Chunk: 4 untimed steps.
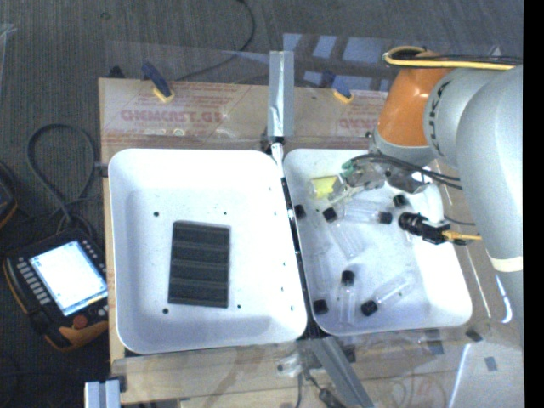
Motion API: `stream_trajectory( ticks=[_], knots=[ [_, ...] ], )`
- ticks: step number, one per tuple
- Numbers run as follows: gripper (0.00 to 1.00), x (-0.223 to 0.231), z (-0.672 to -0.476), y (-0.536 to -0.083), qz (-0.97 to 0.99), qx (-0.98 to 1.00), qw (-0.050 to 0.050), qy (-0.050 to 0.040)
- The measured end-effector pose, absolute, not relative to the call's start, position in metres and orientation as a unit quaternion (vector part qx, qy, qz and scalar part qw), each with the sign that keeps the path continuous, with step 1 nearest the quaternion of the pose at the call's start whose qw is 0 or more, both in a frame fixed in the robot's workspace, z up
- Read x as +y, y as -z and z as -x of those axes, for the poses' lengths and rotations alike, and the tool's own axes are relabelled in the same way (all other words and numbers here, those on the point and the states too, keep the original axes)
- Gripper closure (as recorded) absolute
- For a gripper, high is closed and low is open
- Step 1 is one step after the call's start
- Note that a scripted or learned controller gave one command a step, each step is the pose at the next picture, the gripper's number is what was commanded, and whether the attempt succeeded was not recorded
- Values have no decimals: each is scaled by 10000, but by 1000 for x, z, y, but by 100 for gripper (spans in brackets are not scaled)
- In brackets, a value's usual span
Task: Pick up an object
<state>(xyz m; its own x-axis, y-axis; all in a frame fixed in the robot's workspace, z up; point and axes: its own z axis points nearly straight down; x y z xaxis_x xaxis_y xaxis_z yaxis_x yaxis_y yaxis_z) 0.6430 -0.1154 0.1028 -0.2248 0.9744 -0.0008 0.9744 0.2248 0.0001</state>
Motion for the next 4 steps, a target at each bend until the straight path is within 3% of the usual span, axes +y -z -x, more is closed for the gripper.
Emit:
stream_trajectory(
  ticks=[1,2,3,4],
  knots=[
    [0,-115,-643,-103,-6226,7825,3,3],
    [0,-108,-651,-89,-6188,7855,7,20],
    [100,-109,-652,-101,-6188,7855,34,6],
    [0,-109,-652,-100,-6187,7856,35,7]
  ],
)
